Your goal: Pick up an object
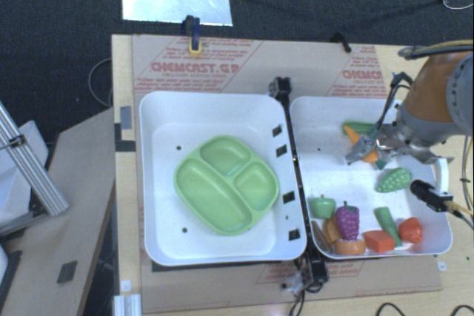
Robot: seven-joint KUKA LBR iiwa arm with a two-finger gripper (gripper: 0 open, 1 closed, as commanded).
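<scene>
- Your likeliest target, judging by where the arm is, is the orange carrot-like toy (356, 132) with a green top, lying near the far side of the right bin (318, 122).
- The end effector (368, 149) sits low in that bin, just beside or touching this toy; its metal fingers (358, 155) point towards the bin's middle. You cannot tell whether they are spread or closed, and nothing is clearly seen between them.
- So treat the pick as not yet done: the approach looks made, but the grasp and lift are left.
- Other candidates lie in the same bin: a bumpy green piece (394, 179) just near of the end effector, and along the near wall a purple grape bunch (346, 220), a red block (378, 240) and a red tomato-like toy (411, 230).
- The left bin (159, 159) holds a green divided plate (226, 184), well apart from the arm.
- Both bins rest on the bench (222, 66).
</scene>
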